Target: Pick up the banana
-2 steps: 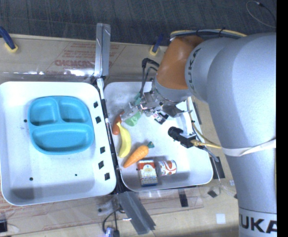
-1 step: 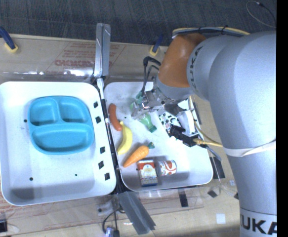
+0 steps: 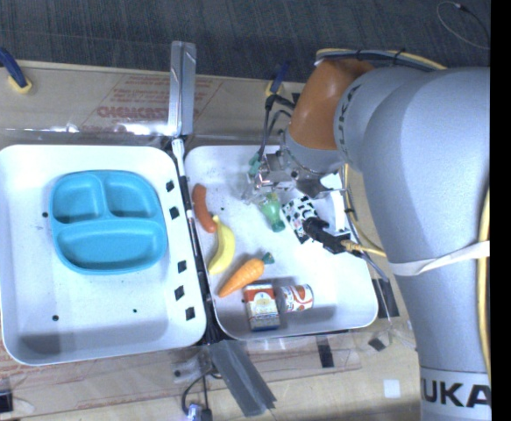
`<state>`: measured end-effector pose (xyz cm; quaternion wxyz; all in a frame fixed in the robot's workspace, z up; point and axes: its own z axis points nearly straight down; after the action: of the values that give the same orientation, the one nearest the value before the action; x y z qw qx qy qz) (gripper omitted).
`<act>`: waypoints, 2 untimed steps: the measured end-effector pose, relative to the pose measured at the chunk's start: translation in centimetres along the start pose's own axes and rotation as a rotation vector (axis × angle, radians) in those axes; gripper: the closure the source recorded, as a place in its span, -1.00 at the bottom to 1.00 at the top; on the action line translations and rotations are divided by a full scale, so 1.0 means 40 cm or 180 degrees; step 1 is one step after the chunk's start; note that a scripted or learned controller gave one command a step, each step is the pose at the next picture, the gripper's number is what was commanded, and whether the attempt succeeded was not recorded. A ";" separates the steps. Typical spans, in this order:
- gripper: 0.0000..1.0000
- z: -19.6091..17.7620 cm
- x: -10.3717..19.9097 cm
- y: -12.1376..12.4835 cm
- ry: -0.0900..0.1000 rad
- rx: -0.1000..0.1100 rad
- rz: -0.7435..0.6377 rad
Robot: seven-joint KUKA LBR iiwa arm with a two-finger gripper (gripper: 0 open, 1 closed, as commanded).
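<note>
Bench (image 3: 80, 90) is carrying two white bins side by side: left bin (image 3: 18, 261), right bin (image 3: 351, 288), rims touching.

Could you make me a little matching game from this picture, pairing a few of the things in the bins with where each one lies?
Things:
1. blue divided plastic plate
2. yellow curved banana
3. orange carrot with green top
4. red and white tin can

Places:
A. right bin, by the near rim, beside a small carton
B. left bin, alone
C. right bin, along its left wall, below a small orange sausage
D. right bin, just right of the banana, slanting

Pairs: 1-B, 2-C, 3-D, 4-A
</note>
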<state>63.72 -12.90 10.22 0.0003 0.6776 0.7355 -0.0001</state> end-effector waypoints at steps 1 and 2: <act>-1.00 0.001 0.000 0.000 0.0000 0.0001 -0.0001; -1.00 -0.174 0.088 0.057 0.0001 0.0006 0.0354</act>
<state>65.70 -9.18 17.18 -0.0005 0.7174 0.6966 -0.0007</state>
